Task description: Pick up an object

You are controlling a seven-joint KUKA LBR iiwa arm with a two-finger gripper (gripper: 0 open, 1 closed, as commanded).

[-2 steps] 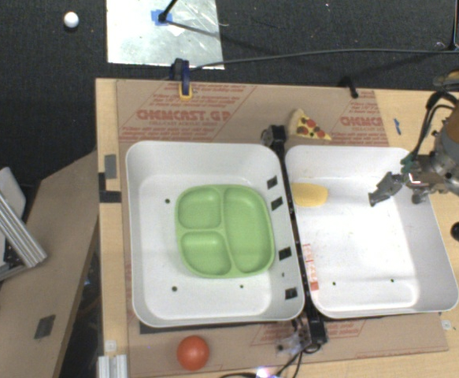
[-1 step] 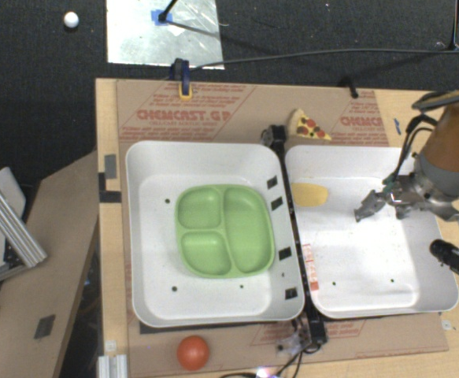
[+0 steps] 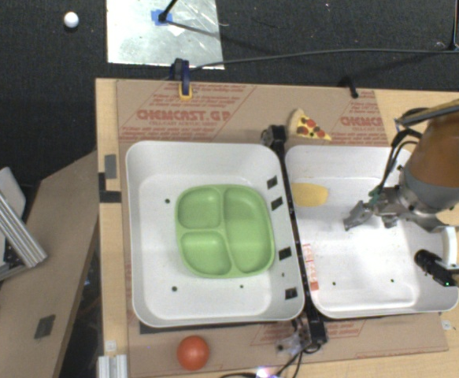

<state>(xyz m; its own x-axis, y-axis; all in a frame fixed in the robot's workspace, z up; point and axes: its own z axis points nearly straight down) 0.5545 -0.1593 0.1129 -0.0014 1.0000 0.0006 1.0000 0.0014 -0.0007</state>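
A flat yellow piece [image 3: 310, 194] lies near the far left corner of the right bin [image 3: 371, 290]. My gripper [image 3: 357, 216] hangs low over the middle of that bin, to the right of the yellow piece and a little nearer the front, apart from it. Nothing shows between its tips. A green divided plate [image 3: 225, 230] rests in the middle of the left bin [image 3: 146, 211].
A toy pizza slice [image 3: 309, 126] lies on the bench behind the right bin. A red ball [image 3: 192, 352] sits on the bench in front of the left bin. Black clips line the wall between the bins. The arm's grey and orange body covers the right bin's right side.
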